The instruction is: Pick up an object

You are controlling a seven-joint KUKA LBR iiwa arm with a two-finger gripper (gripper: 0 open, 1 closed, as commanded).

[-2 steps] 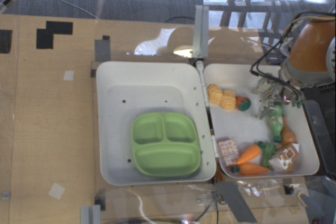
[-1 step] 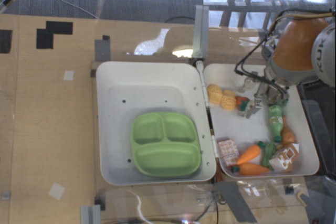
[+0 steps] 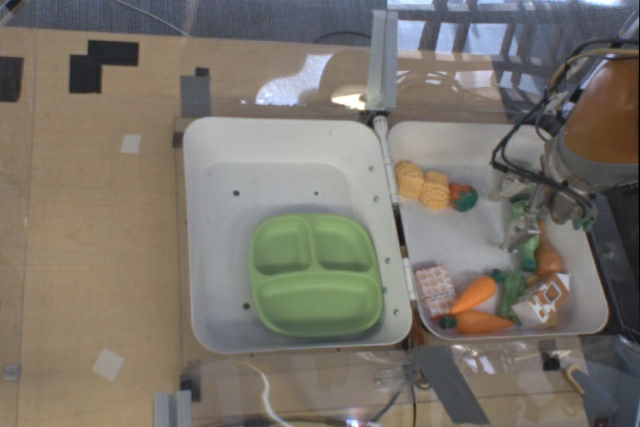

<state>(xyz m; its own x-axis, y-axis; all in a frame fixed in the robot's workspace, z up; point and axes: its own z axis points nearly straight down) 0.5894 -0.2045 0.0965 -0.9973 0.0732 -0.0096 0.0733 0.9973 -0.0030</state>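
A pale wooden bench [image 3: 90, 245] with black markings carries two white bins; sunlight falls in bars across the floor beyond. The left bin [image 3: 215, 175] holds a green divided plate [image 3: 316, 273], well left of the gripper. In the right bin [image 3: 450, 235], left of the gripper, lie corn pieces [image 3: 422, 185], a small pink box [image 3: 435, 287] and two carrots [image 3: 474, 295]. The gripper [image 3: 527, 227] hangs over that bin's right side, its tips lost among green and orange toys, so I cannot tell whether the jaws are spread or closed. A printed carton [image 3: 545, 300] lies just below it.
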